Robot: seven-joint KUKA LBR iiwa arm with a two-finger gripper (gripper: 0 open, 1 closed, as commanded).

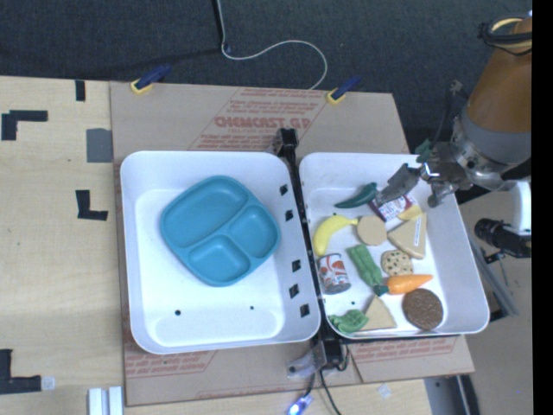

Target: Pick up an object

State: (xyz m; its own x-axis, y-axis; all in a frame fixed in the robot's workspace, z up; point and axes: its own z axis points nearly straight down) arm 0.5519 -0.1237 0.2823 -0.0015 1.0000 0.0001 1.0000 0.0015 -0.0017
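Blue tray [219, 229]; yellow banana [331, 230]; orange carrot [408, 282].

We see two glossy white plastic bins [138, 258] on a matt brown cardboard sheet [259, 119] over a pale wood-look tabletop [52, 275]. In the bin left of the divider lies a smooth blue plastic tray [220, 229]; right of it, shiny plastic toy foods [380, 266].
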